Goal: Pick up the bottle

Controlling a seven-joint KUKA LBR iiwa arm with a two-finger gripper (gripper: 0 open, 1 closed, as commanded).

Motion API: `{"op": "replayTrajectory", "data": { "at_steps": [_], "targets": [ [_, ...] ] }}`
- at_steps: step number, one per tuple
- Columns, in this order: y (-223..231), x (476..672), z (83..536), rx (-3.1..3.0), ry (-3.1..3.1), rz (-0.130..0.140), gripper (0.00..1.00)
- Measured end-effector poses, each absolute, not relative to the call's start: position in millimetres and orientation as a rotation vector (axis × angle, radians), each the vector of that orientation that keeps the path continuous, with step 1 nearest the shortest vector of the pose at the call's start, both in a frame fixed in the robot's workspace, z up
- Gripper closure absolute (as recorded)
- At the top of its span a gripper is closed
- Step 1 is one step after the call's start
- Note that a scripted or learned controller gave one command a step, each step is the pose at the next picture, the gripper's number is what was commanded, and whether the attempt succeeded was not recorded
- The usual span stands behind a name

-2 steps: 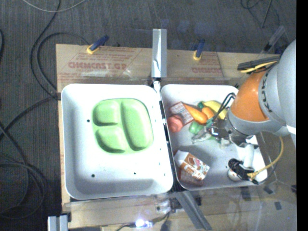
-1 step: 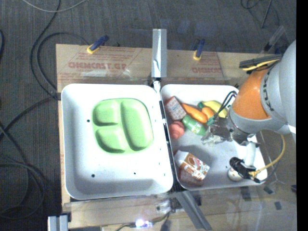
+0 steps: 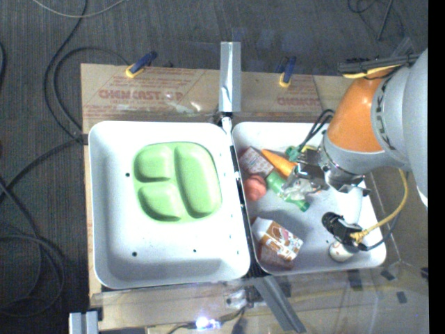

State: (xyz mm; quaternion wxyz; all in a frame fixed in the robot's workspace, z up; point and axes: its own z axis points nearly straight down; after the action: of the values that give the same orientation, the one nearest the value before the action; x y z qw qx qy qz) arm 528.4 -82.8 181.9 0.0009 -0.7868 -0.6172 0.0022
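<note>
1. the gripper (image 3: pixel 300 179) hangs low over the right bin (image 3: pixel 361 259), in the upper middle of it; whether its fingers are spread or closed cannot be told, since the wrist hides them from above.
2. the bottle (image 3: pixel 286 186), green and clear, lies on its side directly under the gripper, touching or nearly touching it; a grasp cannot be confirmed.
3. an orange carrot-shaped toy (image 3: pixel 278 161) lies just above the bottle, tilted, with a dark red packet (image 3: pixel 254 161) to its left.
4. a pinkish round object (image 3: pixel 254 186) sits just left of the bottle, near the wall between the bins.
5. a brown and white snack pouch (image 3: pixel 279 242) lies toward the near edge of the right bin, apart from the bottle.
6. a small whitish object (image 3: pixel 340 251) rests near the bin's lower right corner, beside a black cable end.
7. the left bin (image 3: pixel 111 256) holds a green divided tray (image 3: pixel 178 181).
8. the arm (image 3: pixel 368 127), with its orange band, reaches in from the right.
</note>
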Motion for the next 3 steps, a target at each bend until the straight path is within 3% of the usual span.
{"op": "replayTrajectory", "data": {
  "at_steps": [1,2,3],
  "targets": [
    [-83.1,528.3,181.9,-2.471,-1.938,0.008,0.00],
    [-46.9,547.2,241.0,-2.587,-1.784,0.010,0.00],
    [-102.1,505.7,137.7,-2.531,-1.855,0.010,0.00]
  ]
}}
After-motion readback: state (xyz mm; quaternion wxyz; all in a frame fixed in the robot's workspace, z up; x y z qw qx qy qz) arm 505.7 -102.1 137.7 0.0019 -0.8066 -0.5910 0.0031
